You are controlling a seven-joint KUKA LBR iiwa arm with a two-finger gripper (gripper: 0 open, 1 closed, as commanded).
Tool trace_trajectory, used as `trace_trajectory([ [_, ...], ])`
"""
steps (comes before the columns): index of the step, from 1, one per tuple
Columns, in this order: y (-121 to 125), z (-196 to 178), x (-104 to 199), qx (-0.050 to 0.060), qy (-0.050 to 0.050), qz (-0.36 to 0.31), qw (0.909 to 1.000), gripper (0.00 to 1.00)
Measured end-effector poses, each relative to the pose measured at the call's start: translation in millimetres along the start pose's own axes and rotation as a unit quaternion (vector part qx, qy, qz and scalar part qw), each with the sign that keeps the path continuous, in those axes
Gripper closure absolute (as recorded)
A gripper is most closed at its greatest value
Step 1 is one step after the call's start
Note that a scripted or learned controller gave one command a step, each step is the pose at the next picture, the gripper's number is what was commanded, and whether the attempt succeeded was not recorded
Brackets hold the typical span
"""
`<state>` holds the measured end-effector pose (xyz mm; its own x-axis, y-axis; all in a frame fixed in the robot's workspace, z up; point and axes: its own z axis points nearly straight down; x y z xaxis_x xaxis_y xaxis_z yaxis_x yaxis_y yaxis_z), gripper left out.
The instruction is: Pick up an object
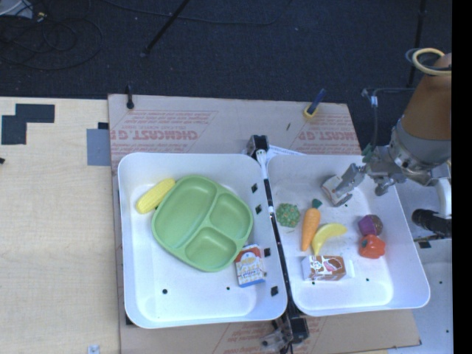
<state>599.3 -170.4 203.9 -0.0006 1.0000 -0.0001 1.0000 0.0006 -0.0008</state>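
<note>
Fingers: the gripper [341, 189] hangs over the far part of the right bin [413, 290]; its grey fingers [346, 181] are blurred and seen at a slant, so released or clenched I cannot tell, and nothing shows between them.
Arm: grey wrist with the orange band [430, 108], cut off at the right edge of the view.
Right bin: a carrot [310, 228] lies just below the gripper, a green ball-like thing [287, 214] to its left, a yellow banana [327, 234] touching the carrot's right side, a small printed packet [327, 268] nearer; a dark purple item [370, 225] and a red one [372, 247] sit together at the right.
Left bin: a green divided plate [202, 223], a yellow corn cob [155, 195] at its far left, a small carton [250, 265] at its near right edge.
Hard to make out: the print on the packet and carton is too small to read.
Writing: the cardboard [221, 127] under the bins bears red lettering, upside down and not legible.
Desk: pale desk surface [51, 234] to the left.
</note>
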Motion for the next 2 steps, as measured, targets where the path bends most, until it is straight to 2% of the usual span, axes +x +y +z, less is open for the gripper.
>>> trace_trajectory([
  [1,0.5,102.1,68.9,-0.005,-0.001,0.001,1.0000,0.00],
  [2,-8.3,109.1,77.3,-0.009,-0.003,0.003,0.9999,0.00],
])
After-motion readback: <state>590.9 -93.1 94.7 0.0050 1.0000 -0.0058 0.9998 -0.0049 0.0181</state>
